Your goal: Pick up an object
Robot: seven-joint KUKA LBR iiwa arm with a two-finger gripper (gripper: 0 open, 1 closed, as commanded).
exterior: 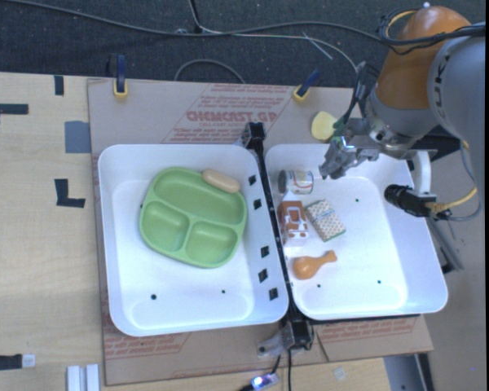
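The end effector (336,163) hangs over the far left part of the right bin (407,296), reaching in from the right on the grey arm (428,72) with its orange band. Whether its fingers are spread or closed cannot be told from this slant, and nothing can be seen between them.

Just to its left, and a little nearer the camera, a small can (297,181) with a white and red label lies on the bin floor, close to the divider (265,218) between the two bins. Below the end effector and slightly left sits a patterned box (325,220), tilted, with an orange and white packet (292,221) touching or just beside it on the left. Further toward the camera lies an orange pear-shaped toy (313,264), well apart from the end effector. All four lie loose in the bin, none of them lifted.

A yellow object (323,125) rests outside the bin on the cardboard (220,112), just above the end effector and partly hidden by it. To the right, a black fitting (405,199) with cables overhangs the bin's right rim.

Far to the left, across the divider, the left bin (122,300) holds a green compartment plate (194,217) with a tan bread-like piece (221,181) at its upper right edge. Clamps hold the cardboard on the table (33,243).
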